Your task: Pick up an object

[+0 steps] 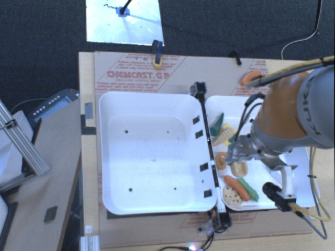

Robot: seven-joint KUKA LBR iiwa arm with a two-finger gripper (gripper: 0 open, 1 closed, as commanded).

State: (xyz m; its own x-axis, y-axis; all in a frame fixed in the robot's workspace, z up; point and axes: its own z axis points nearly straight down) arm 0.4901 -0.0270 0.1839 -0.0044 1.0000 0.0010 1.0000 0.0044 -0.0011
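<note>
We read this as the reach-and-descend step: the arm comes in from the right and hangs over the right bin, with the gripper low among the toy food. Whether the gripper is open or closed we cannot tell, and we see nothing clearly held.

The candidates all lie in the left part of that bin, close together. A corn cob sits beside a dark green piece. An orange ring-like piece lies against the bin's left wall. A tan piece sits just under the gripper. Nearer us lie a carrot touching a green pod, and a round cracker-like piece.

In our judgement the tan piece is the likeliest target; the next move calls for closing on it squarely and lifting without dragging its neighbours.

The left bin stands alongside, the two sharing a black clipped divider. Both rest on the bench, with dark carpet beyond it.
</note>
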